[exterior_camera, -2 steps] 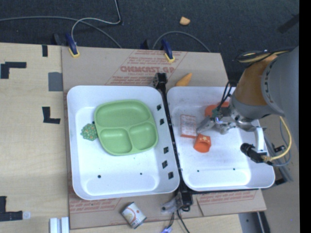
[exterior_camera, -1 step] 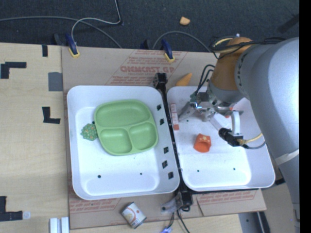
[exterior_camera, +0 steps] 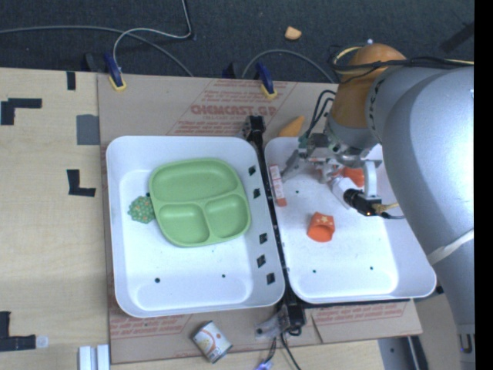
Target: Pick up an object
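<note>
My gripper [exterior_camera: 331, 166] hangs low over the back of the right bin [exterior_camera: 362, 272], under the grey arm with its orange band [exterior_camera: 362, 91]. A small red-orange object [exterior_camera: 352, 177] lies right beside the gripper, partly hidden by it. I cannot tell whether it is held. An orange block [exterior_camera: 321, 227] rests in the middle of the right bin, apart from the gripper and nearer the front. A thin red and white item [exterior_camera: 276, 186] lies along the bin's left wall.
The left bin [exterior_camera: 123, 268] holds a green divided plate [exterior_camera: 200, 201] and a small green broccoli-like piece [exterior_camera: 142, 209] at its left. An orange piece [exterior_camera: 291, 126] lies on the cardboard behind the right bin. A small can [exterior_camera: 212, 341] lies in front of the bins.
</note>
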`<state>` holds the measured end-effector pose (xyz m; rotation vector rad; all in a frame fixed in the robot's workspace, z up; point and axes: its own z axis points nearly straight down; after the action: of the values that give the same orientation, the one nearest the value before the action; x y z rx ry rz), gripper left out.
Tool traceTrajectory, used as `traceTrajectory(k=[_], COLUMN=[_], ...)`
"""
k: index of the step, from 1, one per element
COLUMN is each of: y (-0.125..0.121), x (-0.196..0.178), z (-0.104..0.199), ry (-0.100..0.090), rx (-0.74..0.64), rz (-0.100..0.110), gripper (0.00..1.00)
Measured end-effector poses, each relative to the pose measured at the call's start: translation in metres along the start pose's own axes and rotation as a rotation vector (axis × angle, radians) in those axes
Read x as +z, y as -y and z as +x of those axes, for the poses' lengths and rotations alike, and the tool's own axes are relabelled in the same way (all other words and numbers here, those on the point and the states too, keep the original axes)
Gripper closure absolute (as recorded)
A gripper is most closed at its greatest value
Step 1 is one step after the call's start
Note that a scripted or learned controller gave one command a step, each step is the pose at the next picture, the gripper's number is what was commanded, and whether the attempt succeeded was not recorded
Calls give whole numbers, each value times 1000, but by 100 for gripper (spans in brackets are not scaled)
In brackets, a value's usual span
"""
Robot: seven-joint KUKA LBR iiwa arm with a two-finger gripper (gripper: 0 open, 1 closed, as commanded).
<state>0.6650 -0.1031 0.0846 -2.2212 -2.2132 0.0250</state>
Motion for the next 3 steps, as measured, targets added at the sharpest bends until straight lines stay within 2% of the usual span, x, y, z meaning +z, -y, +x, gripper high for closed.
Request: traceTrajectory(k=[1,2,3], y=[0,0,87], x=[0,0,0], z=[1,-1,-30], ry=[2,-4,-5], rx=[1,-1,-3], rz=[-1,0,-17], gripper=[0,0,0])
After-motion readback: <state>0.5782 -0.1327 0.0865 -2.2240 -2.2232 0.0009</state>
